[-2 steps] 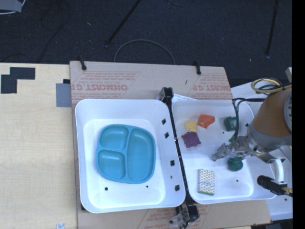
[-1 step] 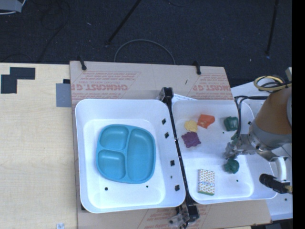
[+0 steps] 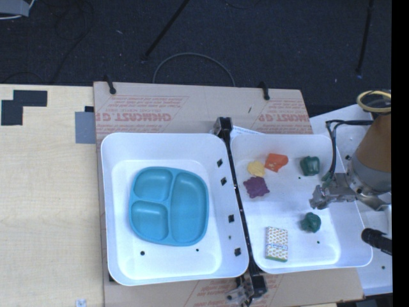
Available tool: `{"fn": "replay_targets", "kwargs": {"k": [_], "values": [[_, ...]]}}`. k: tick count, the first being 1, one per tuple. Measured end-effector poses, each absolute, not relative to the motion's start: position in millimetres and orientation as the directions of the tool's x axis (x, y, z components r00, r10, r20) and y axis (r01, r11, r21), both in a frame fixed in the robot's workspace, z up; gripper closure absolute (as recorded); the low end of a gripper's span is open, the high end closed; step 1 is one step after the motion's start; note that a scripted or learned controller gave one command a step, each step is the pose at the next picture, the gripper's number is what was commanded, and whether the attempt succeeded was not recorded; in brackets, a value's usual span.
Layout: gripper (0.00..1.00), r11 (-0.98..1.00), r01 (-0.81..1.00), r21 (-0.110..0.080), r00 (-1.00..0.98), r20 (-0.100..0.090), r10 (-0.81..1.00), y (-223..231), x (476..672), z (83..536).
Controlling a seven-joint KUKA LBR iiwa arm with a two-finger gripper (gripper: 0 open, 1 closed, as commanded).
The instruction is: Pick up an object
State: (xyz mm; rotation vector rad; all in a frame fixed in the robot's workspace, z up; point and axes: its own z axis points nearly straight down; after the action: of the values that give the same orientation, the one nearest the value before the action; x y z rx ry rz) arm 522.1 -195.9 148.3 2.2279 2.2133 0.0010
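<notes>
Gripper at rt edge of rt bin, betw two green toys, nothing held; finger gap can't tell. Blue plate in left bin.

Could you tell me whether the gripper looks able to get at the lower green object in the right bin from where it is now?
Probably yes: the gripper hovers just above the lower green object, with bare bin floor around it.

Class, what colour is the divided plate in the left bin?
Light blue plate, seen in the camera view.
</notes>
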Motion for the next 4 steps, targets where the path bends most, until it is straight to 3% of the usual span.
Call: {"fn": "replay_targets", "kwargs": {"k": [1, 2, 4], "values": [[1.00, 0.001, 1.000, 0.003, -0.001, -0.001, 1.000, -197, 521.3, 212], [1.00, 0.001, 1.000, 0.000, -0.001, 0.000, 1.000, -197, 521.7, 223], [1.00, 0.005, 1.000, -0.001, -0.005, 0.002, 1.000, -94, 546.4, 224]]}}
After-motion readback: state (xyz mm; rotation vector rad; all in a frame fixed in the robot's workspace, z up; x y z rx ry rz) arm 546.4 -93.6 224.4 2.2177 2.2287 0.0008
